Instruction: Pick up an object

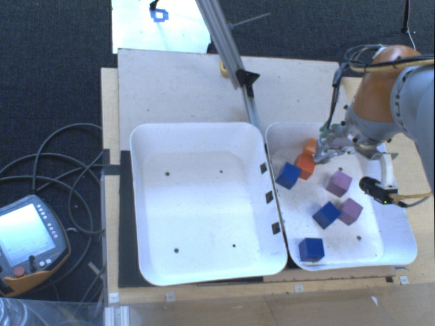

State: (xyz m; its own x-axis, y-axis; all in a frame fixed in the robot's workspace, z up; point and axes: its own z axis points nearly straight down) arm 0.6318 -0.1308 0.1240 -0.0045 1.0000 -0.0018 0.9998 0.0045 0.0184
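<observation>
End effector [325,152] is down in the right bin [401,240], near that bin's far edge, right beside the orange blocks [306,161], and honestly I can't tell if it's clenched or released from this angle, it's just a grey blur of metal under the wrist

Going near to far: closest to the bench's front edge there's a blue cube [311,249] sitting by the right bin's near left corner. A bit further back is another blue cube [326,214] with a purple cube [351,210] just beside it on the right. Then a second purple cube [339,183] more toward the middle, and a third blue cube [288,175] over by the bin's left wall, touching or nearly touching the orange blocks

The left bin [146,250] sits right alongside, walls touching. Grey arm [397,100] with the orange band comes in from the right, over the bench's far right corner

Off the bench on the left there's a teach pendant [27,240] with cables, and a metal pole [221,32] slants over the far edge
</observation>
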